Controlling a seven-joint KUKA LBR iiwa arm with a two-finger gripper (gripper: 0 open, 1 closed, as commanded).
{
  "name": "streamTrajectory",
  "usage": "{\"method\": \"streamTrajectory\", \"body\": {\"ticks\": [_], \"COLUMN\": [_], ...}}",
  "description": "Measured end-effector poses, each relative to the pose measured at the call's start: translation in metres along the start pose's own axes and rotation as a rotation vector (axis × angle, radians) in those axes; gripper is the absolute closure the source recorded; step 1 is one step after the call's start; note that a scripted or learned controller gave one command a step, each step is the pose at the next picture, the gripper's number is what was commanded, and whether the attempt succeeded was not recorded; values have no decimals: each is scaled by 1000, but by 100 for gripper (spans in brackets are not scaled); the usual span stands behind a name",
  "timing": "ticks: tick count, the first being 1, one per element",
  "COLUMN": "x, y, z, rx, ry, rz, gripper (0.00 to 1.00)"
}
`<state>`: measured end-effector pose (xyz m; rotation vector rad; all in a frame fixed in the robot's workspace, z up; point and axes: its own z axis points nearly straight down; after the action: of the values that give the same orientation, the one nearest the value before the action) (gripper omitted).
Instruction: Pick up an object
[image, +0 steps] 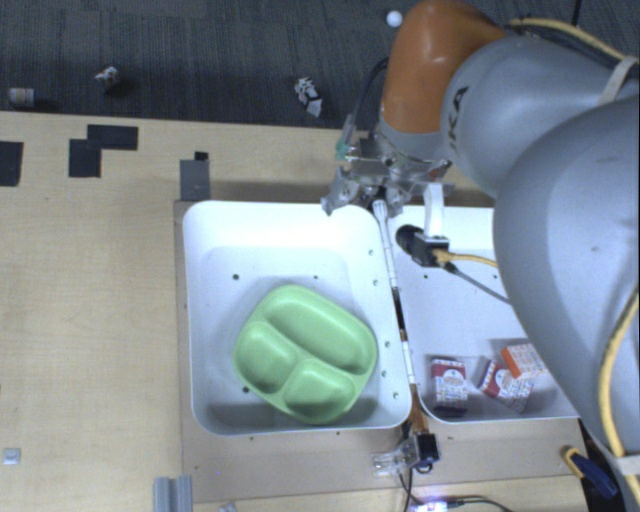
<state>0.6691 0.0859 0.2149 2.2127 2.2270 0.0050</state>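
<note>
I see tool (375, 195) at far rim of left bin (200, 300); grip state can't tell. Risk: clips rim, misses green tray (305, 350).

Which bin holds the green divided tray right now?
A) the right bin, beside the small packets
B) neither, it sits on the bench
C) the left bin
C: the green divided tray lies on the floor of the left bin, while the small packets sit in the right bin.
</note>
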Motion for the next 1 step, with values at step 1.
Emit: {"method": "streamTrajectory", "body": {"ticks": [1], "x": [71], "y": [0], "z": [129], "rx": [-1], "ry": [2], "rz": [1], "gripper": [0]}}
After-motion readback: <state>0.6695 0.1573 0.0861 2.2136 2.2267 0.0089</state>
